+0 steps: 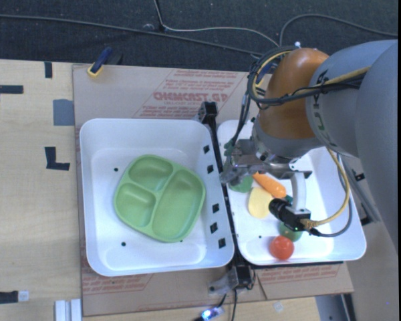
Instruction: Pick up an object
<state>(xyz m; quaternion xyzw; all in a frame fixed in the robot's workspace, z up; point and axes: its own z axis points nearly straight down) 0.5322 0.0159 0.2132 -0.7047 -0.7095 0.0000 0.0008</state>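
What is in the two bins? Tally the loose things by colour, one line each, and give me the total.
Green: 3, the divided plate in the left bin, a small piece by the arm and another above the tomato.
Orange: 1, the carrot.
Yellow: 1, the pale yellow piece.
Red: 1, the tomato.
Total: 6. More may lie hidden under the arm.

Tray (160, 198) in left bin (97, 179), carrot (270, 184), tomato (281, 247) in right bin (341, 246), arm (301, 102) above right bin
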